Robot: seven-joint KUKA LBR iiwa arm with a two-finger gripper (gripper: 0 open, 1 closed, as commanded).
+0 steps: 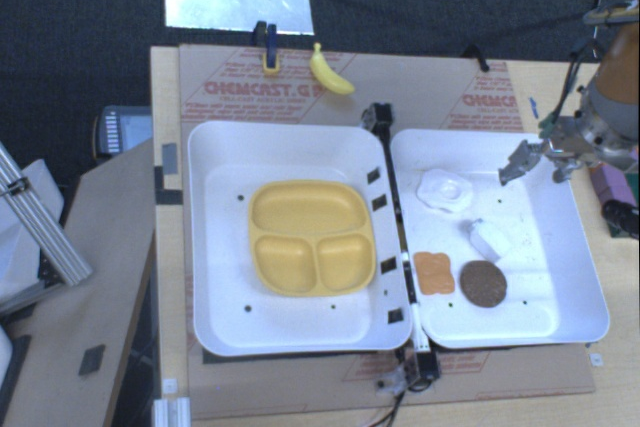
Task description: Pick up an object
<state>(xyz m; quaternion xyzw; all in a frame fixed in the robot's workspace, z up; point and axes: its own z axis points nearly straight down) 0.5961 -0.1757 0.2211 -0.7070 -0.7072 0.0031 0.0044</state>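
A yellow divided tray (pixel 307 237) is seen in the middle of the left bin (pixel 215 215), with bare white floor left on all four sides of it. A yellow banana (pixel 330 74) lies on the bench beyond that bin's far edge, just beside a blue and yellow clamp (pixel 268 46).

In the right bin (pixel 570 305), four things are set in the left half. A white round piece (pixel 444 189) lies toward the far left corner; its outline is hard to make out against the white floor. A small whitish block (pixel 485 240) lies nearer the middle, also faint. An orange ridged square (pixel 433 273) rests near the left wall, and a brown round disc (pixel 484 283) lies just beside it, apart from it. The near right corner and the right half of this bin are left as open floor.

The gripper (pixel 540 163) is held above the far right part of the right bin, well apart from the four things. Its fingers are spread, and nothing is seen between them. The arm (pixel 617 80) is cut off by the right edge, and most of it is hidden.
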